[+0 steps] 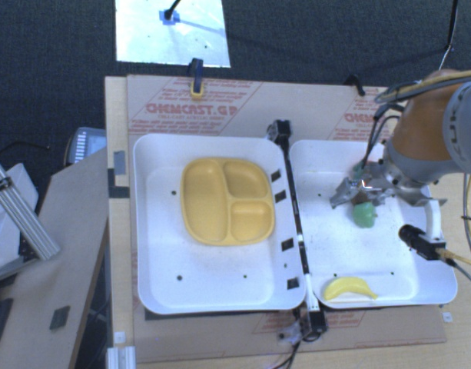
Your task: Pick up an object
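Look at the right bin (320, 206) first: your end effector (358, 194) sits low over its middle, a little toward the far wall, with the arm (427, 133) coming in from the desk's right edge and its orange band showing just above the wrist. Directly under and against the near side of the end effector you see a small green object (365, 215), lying on the bin floor roughly at the bin's centre. The metal parts crowd together there and overlap the top of the green object, so you cannot tell how far apart the fingers stand, nor whether they have any hold on it (the view is too small and too cluttered at that spot). Further toward you, close to the right bin's near wall and nearer its left corner, a yellow banana (350, 288) lies on its side, well apart from the end effector. In the left bin (154, 275) a yellow divided plate (226, 201) rests flat near the centre, its three compartments facing up. Both bins sit side by side on a sheet of printed cardboard (220, 106) that covers the desk (117, 129), touching along a black strip (291, 206) between them.
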Robot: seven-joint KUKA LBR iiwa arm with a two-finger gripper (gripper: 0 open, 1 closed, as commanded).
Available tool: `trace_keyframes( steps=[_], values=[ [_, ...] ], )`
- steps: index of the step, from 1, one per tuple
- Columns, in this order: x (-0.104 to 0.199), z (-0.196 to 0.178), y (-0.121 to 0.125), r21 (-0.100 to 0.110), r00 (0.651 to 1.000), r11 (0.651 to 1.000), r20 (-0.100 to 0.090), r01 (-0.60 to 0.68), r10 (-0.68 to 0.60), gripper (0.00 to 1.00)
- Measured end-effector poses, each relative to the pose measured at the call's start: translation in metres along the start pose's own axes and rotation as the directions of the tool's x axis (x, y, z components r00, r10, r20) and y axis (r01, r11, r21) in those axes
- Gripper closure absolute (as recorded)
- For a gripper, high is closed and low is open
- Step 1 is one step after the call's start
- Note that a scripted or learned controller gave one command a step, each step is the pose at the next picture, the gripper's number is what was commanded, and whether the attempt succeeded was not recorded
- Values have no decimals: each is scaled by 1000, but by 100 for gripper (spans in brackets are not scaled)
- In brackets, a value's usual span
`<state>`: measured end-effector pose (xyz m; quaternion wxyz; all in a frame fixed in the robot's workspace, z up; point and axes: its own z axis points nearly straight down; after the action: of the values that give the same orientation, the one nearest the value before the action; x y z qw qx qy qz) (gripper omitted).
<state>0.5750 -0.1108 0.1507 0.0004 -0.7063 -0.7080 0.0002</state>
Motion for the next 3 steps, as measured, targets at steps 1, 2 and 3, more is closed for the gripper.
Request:
trace_keyframes(
  steps=[1,2,3],
  values=[
    [5,55,-8,0,1000,1000,0,-1,1,0],
    [5,66,-8,-1,1000,1000,0,-2,2,0],
    [4,55,-7,-3,1000,1000,1,-3,3,100]
  ],
)
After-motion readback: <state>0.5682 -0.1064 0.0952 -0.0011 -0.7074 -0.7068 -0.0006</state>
